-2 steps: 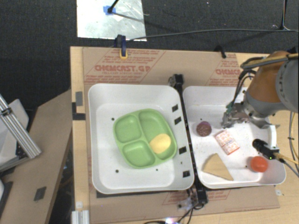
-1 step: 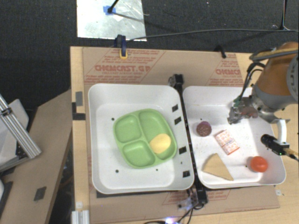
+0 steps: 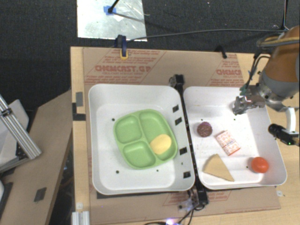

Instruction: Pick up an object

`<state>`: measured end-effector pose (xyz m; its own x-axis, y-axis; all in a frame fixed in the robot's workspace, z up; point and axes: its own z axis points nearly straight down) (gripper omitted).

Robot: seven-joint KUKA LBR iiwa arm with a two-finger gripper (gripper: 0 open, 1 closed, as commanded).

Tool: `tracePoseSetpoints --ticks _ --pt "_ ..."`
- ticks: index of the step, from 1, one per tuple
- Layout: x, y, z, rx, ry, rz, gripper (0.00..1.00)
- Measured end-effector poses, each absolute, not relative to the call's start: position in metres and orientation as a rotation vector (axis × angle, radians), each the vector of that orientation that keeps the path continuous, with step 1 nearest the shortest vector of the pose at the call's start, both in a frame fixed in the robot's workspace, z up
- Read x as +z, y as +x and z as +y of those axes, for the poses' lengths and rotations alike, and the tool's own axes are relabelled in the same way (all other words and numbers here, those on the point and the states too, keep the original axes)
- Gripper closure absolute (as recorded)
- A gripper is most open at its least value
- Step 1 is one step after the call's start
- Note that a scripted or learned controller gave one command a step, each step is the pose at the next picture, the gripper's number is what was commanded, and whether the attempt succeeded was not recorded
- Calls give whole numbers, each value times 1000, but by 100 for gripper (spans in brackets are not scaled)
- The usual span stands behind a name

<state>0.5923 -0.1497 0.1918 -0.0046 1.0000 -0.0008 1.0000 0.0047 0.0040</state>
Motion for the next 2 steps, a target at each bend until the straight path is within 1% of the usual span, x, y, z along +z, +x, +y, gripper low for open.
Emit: tracePoseSetpoints --ticks 1,2 --pt "242 589 -141 5 2212 2225 100" --pt "239 593 -99 2 2214 2226 100"
